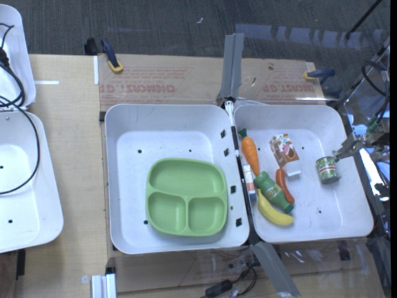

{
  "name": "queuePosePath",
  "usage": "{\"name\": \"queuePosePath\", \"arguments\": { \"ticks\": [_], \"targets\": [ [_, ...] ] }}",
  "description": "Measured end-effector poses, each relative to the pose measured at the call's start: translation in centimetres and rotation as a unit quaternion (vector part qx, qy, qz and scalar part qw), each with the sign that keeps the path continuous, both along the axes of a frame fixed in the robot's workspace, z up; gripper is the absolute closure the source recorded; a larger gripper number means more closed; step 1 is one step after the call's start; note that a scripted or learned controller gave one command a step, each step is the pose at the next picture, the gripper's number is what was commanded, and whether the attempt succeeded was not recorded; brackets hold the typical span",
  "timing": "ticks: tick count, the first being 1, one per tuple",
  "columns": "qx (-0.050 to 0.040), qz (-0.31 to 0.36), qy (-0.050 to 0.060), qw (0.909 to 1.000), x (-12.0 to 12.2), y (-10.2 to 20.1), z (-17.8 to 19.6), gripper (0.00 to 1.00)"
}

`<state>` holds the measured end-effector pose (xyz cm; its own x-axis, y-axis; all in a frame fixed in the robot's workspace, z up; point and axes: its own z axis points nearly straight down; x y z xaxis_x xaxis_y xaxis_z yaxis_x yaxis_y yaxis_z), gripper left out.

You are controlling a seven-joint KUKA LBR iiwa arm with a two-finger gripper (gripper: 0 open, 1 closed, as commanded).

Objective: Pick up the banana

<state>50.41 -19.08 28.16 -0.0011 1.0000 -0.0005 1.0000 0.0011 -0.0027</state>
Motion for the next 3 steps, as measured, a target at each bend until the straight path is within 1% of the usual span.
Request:
{"name": "queuePosePath", "arguments": {
  "ticks": [1, 2, 3],
  "targets": [
    [0.0007, 0.07, 0.001, 0.9975, -2.7, 6.5, -9.3, 0.0],
    [0.001, 0.151, 0.0, 0.9886, -2.7, 9.1, -16.2, 0.0],
    [0.0013, 0.359, -0.001, 0.9332, -2.7, 8.9, -19.1, 0.0]
  ]
}}
